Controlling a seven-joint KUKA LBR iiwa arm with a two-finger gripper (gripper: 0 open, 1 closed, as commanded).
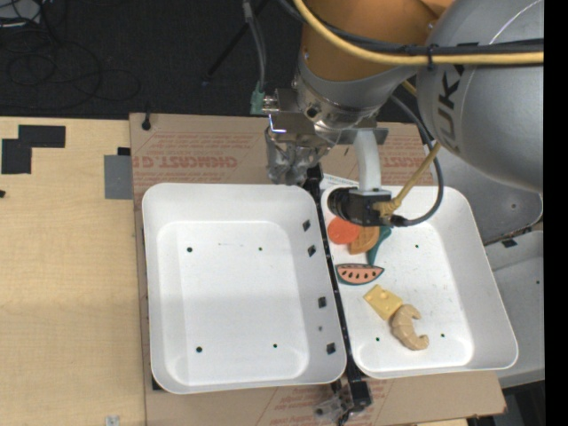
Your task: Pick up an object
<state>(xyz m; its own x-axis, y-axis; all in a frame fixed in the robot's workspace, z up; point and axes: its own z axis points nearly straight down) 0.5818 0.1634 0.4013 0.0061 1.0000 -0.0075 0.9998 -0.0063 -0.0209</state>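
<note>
Since nothing is seen clasped by the gripper (288,165), the pick is judged not yet made, and every candidate lies loose in the right-hand bin (444,273). Five small toy pieces are gathered along that bin's inner side. An orange disc (341,231) is set nearest the far end, with a teal and orange piece (371,240) touching it. A watermelon slice (358,273) is placed just below them. A yellow cheese wedge (382,302) and a tan curved piece (410,330) are found nearer the front, touching or nearly so.

The gripper is held over the far rim, near the line where the two bins meet, and well apart from the front pieces. Whether it is wide or narrow cannot be told, as it is dark and seen from above. The grey arm (497,87) is stretched in from the right above it.

No object can be named as chosen. What is left, by this judgement, is the whole task: a descent onto one piece, a closing and a lift. The left-hand bin (231,300) is set beside, on a cardboard sheet (204,149).
</note>
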